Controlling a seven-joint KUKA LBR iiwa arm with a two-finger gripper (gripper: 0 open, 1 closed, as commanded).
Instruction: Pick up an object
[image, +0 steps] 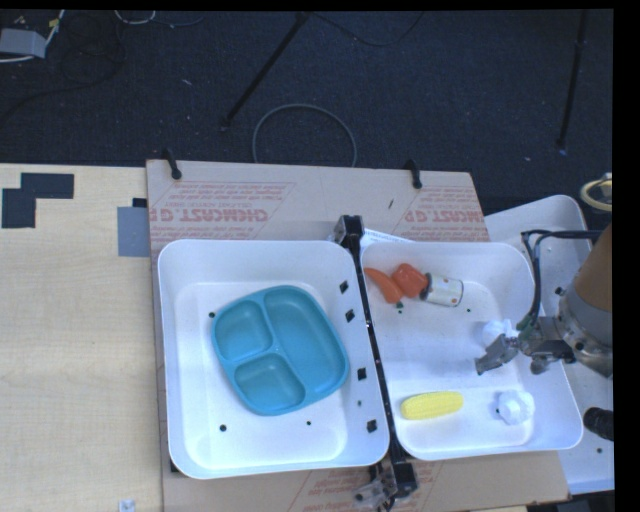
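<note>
Rightward — hand near bin rim

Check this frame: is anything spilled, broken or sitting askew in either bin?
Nothing stands out. The blue plate lies flat in the left bin. The orange tool, yellow corn and white lump lie loose in the right bin, with the gripper over its right side.

Orange tool: orange piece with a white cylindrical end, lying flat near the right bin's far wall.
Yellow corn cob: lying on its side near the right bin's front edge.
White crumpled piece: just right of the corn, apart from it.
Blue divided plate: three compartments, flat in the left bin.
</note>
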